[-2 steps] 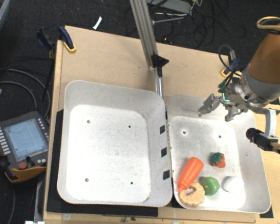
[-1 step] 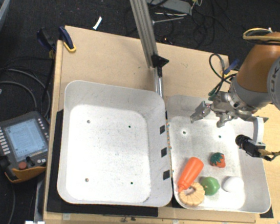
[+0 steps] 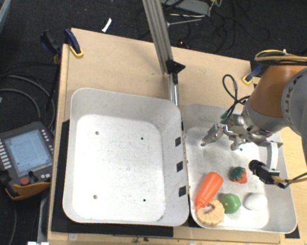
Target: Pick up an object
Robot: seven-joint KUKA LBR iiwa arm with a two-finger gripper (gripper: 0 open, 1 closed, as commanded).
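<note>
From above, I see my hand point(image 3: 222, 139) spread and holding nothing at twelve o'clock in the right bin point(image 3: 281, 222). The carrot point(image 3: 208, 189) lies at six o'clock; it looks light, stiff and slick, so I'd grip it mid-body.

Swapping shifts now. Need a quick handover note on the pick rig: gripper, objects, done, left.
Gripper: open, holding nothing, hovering over the back part of the right bin.
Objects, all in the right bin's front part: carrot, green piece, small red and green piece, white ball, tan round piece touching the carrot's tip.
Done: no pick yet.
Left: descend on one object, close, lift.
</note>
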